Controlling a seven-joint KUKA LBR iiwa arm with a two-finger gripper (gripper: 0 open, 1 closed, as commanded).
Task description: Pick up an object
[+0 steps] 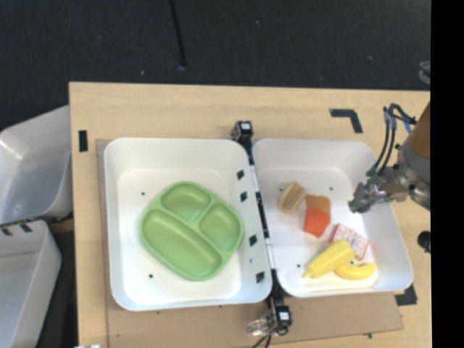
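Observation:
The right bin (pixel 290 154) holds a tan block (pixel 291 196), an orange-red block (pixel 317 217), a red-and-white patterned packet (pixel 351 239), a yellow bottle-shaped toy (pixel 328 259) and a yellow banana (pixel 356 271). My gripper (pixel 365 198) reaches in from the right edge and hangs over the right side of that bin, right of the orange-red block. I see nothing between its tips.
The left bin (pixel 116 194) holds a green divided plate (pixel 191 229). A black clip strip (pixel 255 194) runs between the two bins. The wooden bench (pixel 181 111) surrounds them, and white containers (pixel 29 172) stand off its left edge.

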